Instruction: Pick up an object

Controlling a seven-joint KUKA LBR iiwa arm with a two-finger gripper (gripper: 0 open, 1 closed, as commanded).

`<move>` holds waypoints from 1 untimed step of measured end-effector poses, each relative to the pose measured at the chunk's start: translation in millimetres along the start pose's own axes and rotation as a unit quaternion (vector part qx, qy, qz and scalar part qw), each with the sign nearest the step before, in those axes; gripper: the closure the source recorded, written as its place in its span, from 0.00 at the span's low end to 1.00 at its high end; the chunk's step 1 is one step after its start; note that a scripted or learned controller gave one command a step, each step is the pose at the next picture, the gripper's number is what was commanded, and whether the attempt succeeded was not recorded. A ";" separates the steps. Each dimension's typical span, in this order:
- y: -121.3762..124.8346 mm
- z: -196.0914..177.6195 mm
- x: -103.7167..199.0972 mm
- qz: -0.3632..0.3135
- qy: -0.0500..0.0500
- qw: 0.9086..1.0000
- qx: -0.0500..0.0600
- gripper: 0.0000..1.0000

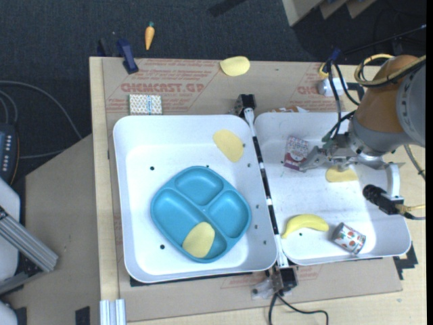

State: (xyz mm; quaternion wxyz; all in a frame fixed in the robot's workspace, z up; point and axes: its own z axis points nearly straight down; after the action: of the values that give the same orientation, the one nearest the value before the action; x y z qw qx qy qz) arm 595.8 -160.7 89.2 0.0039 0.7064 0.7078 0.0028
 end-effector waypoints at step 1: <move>68.3 0.0 24.6 0.000 0.000 1.000 -0.001 0.00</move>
State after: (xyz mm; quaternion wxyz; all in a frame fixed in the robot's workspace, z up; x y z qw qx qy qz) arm 664.0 -136.0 89.8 0.0046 0.7065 0.7077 0.0033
